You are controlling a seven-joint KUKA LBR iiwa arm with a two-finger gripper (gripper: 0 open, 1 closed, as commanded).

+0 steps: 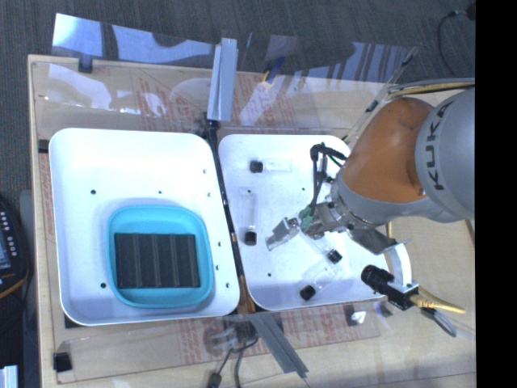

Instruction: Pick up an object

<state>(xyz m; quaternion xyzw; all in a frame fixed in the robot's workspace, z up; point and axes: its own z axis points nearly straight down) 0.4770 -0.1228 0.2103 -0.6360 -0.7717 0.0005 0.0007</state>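
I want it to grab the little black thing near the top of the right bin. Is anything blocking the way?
Nothing visible blocks it. The gripper hangs over the middle of the right bin, and the small black piece lies farther up, with bare white floor between them.

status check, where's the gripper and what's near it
Gripper low in the right bin, nothing seen between its fingers. Small black pieces scattered around it. Blue tray sits in the left bin.

Small black-capped clear vials (250,237) scattered in right bin (275,297)
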